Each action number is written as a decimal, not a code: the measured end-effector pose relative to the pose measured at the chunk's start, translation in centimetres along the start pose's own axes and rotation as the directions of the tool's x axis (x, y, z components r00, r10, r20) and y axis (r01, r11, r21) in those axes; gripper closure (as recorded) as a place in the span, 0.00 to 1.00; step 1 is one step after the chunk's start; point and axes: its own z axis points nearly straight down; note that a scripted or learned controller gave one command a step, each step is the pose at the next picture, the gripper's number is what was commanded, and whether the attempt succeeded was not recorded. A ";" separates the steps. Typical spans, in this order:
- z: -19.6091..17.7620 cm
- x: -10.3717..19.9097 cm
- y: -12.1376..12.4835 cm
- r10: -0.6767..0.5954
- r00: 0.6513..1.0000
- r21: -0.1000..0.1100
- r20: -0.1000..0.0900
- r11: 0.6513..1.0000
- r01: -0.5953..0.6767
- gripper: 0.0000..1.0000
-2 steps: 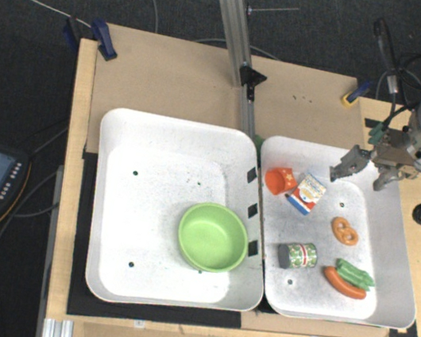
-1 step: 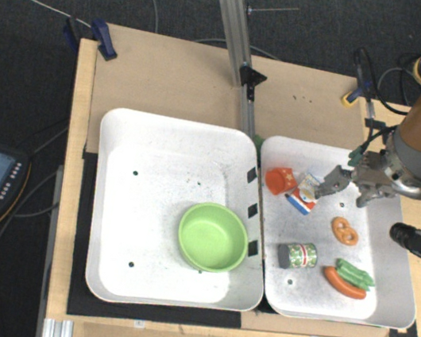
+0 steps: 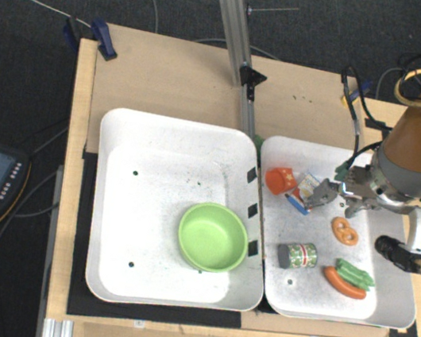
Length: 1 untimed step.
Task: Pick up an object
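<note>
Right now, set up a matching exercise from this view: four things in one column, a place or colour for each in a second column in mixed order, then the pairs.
Things:
1. bowl
2. pretzel
3. can
4. gripper

Descriptions:
A. lies on its side near the right bin's front
B. light green, in the left bin
C. over the right bin's rear, beside an orange object
D. orange-brown, in the middle of the right bin

Pairs: 1-B, 2-D, 3-A, 4-C
</note>
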 end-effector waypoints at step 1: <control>6.2 0.0 -0.4 0.000 1.000 0.002 -0.001 1.000 0.000 0.00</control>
